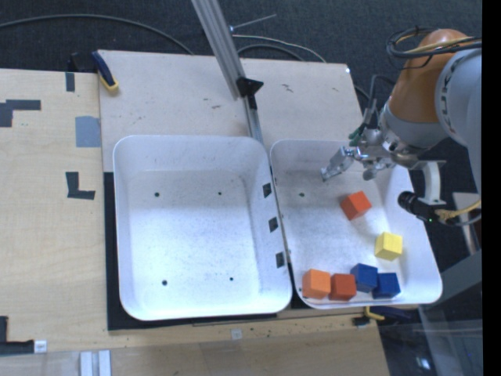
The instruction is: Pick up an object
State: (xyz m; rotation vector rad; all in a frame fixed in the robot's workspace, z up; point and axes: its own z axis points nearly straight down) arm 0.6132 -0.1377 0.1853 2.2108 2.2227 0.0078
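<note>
Tool (338, 165): hung just above-left of orange cube (355, 204), state unclear.
Cube: prob. light, stiff; grip flat opposite sides.

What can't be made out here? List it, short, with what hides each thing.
- Gripper, camera view: small and seen from above, so open or shut cannot be told.
- Row of blocks at the right bin's near edge: orange block, red-orange block and two blue blocks sit tight together; touching or apart is unclear.
- Arm: cut off by the picture's right edge.
</note>
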